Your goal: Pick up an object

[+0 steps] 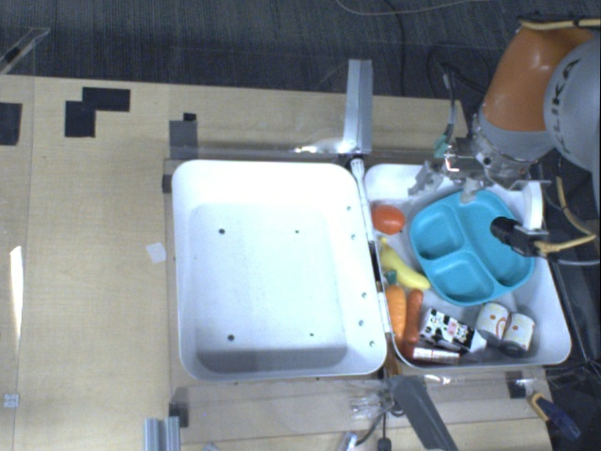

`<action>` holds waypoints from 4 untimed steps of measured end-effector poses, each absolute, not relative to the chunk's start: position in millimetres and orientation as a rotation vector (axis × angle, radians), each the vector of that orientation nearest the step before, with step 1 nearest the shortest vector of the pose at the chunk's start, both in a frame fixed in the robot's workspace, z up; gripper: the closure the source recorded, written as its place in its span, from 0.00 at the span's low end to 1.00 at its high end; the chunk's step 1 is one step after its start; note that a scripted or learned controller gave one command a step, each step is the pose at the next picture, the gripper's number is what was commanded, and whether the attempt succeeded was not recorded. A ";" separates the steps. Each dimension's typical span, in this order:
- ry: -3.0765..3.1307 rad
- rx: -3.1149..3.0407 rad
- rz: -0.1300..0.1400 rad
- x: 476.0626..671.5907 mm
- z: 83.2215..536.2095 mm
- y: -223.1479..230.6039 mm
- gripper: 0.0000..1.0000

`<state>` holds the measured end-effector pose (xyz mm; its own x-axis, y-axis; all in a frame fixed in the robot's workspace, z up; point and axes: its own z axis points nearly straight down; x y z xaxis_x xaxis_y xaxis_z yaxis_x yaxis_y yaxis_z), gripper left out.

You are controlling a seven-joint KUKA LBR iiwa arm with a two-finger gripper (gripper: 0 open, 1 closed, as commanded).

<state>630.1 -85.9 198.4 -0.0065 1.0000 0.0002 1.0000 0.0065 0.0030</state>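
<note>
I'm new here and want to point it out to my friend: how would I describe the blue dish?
Look in the right bin. The blue dish is the largest item there, a turquoise plate with three compartments, unlike the small carrot and banana beside it.

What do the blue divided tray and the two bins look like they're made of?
The blue divided tray looks like moulded plastic: uniform colour, smooth rounded compartments, soft sheen. The left bin and right bin look like smooth white plastic with rounded corners, though painted metal can't be ruled out.

Glossy plastic bins [266,365]; wooden bench [84,271]
</note>
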 end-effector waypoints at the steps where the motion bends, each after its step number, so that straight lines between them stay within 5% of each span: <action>1: 2.050 2.377 0.007 642.1 185.9 -62.5 0.00; 2: 2.213 2.223 0.008 640.7 105.3 -97.6 0.00; 4: 2.332 2.075 0.031 527.4 93.4 -85.2 0.00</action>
<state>527.4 -85.2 93.4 -0.1162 0.9932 -0.0013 0.9928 0.1161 0.0276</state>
